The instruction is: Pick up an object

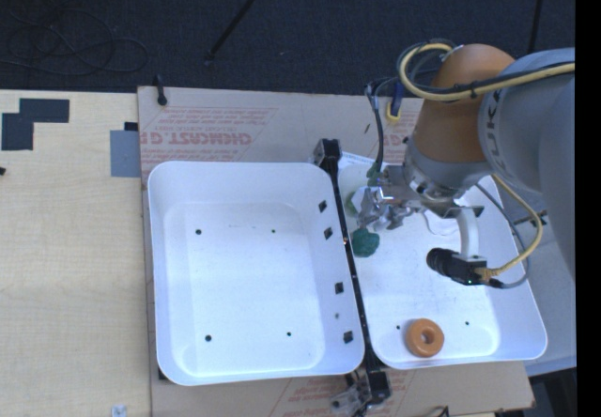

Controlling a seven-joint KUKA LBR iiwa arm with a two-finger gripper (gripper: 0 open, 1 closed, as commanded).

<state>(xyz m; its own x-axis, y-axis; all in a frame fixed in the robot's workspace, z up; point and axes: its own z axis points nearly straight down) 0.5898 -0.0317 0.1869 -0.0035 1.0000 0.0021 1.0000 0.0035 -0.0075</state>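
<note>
Green object [364, 241], small and lumpy, lies in the right bin [526, 331] near its upper left, close to the divider where the two bins meet. The claw [379, 208] hangs just above and beside it, at the end of the grey arm [535, 115] with its orange band [460, 115]; I cannot tell whether the claw grips anything, since its metal parts blur together from this angle. Room is tight there: the bin's left wall and the black clips [329, 208] along the divider sit just beside the green object, while the middle of the right bin's floor lies open. An orange ring [424, 337] rests near the front edge of the right bin, well apart from the claw. A black cylinder [453, 265] on a cable juts from the arm over the bin's floor, between the green object and the ring. The left bin [169, 265] shows a bare white floor with a few dark dots. Both bins rest on a cardboard sheet [216, 115] printed with red lettering, upside down from this view and too faint to read with certainty. Yellow cables [413, 63] loop around the wrist.
</note>
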